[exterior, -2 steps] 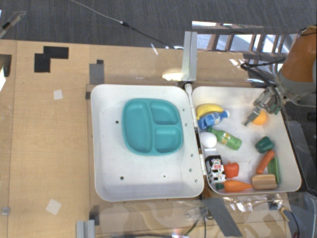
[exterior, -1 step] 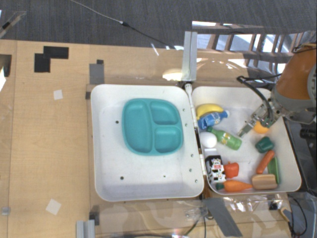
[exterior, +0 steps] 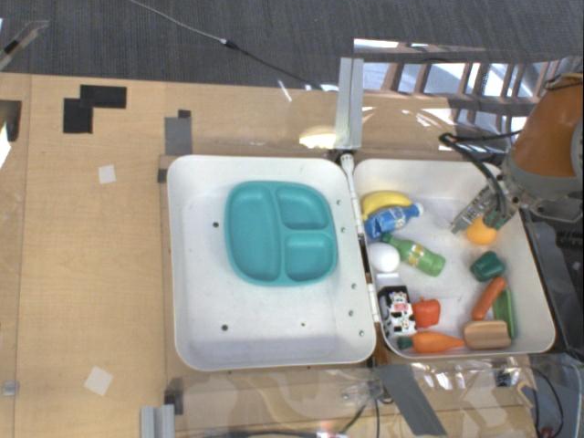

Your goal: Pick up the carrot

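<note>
carrot [exterior: 488, 298], smooth tapered orange, lies in right bin [exterior: 538, 272]; end effector [exterior: 481, 215] grip state unclear above round orange fruit [exterior: 481, 234].

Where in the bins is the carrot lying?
The carrot lies tilted in the right bin, near its right wall, below the dark green piece and above the tan block.

— Hidden where?
— Arm [exterior: 555, 135] cut off by the right edge; upper links out of frame. Gripper [exterior: 482, 212] too small and blurred to read.
— Anything in the right bin [exterior: 544, 328]?
— Yellow fruit [exterior: 384, 200] partly covered by a blue packet [exterior: 392, 218]. Orange ball [exterior: 481, 234] overlapped by the gripper.
— Desk [exterior: 82, 272]?
— Cropped at left and bottom edges.
</note>
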You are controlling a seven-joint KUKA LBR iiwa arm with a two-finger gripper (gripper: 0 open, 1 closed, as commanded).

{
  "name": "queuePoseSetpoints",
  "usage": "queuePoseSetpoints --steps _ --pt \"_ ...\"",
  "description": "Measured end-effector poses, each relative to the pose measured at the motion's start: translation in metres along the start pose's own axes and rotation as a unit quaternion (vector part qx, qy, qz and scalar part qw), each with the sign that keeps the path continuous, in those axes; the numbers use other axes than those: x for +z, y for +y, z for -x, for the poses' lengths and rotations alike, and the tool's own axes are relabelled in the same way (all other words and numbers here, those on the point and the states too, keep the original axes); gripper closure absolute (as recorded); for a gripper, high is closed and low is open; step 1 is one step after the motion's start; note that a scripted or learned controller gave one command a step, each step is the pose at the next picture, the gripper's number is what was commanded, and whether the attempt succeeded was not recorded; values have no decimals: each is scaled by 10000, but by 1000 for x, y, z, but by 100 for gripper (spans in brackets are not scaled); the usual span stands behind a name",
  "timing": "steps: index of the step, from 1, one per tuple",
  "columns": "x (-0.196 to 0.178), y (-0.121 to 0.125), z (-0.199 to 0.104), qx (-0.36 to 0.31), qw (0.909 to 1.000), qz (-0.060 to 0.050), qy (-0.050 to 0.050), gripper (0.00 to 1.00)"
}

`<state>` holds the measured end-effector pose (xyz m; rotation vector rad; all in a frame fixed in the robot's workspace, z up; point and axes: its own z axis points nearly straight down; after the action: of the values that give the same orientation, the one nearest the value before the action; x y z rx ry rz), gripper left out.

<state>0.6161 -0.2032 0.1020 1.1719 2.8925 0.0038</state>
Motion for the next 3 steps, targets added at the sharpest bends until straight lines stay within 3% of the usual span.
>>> queuePoseSetpoints --steps 1,2,3 --pt "-26 57 -63 1012 9948 -29 68 100" --pt "-95 36 23 -84 10000 -17 23 100" --pt "-166 -62 -57 -699 9976 -22 27 100"
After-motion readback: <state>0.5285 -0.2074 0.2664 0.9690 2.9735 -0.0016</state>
